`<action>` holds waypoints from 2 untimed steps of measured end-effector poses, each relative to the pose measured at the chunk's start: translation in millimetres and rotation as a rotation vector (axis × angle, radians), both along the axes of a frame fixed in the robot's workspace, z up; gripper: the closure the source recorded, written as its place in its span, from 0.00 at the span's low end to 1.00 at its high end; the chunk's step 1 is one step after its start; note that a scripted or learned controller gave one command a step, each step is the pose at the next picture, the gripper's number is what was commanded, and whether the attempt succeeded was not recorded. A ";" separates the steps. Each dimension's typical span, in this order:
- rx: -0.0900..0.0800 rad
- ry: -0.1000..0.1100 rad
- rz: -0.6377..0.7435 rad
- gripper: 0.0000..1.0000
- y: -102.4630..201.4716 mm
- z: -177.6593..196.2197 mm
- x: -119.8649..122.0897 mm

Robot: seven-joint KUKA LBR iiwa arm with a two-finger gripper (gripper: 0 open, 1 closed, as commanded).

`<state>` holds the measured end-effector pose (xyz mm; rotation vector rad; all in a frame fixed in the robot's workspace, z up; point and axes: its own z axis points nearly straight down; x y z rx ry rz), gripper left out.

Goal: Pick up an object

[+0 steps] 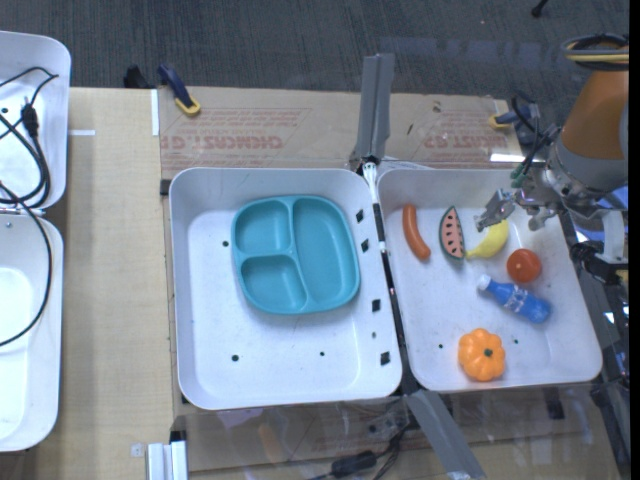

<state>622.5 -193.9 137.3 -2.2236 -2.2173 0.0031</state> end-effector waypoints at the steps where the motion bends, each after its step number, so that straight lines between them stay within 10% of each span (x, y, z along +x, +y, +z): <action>1: 0.004 0.000 0.004 0.00 -10.1 -46.7 5.9; 2: 0.001 0.000 0.004 1.00 -11.1 -37.1 6.2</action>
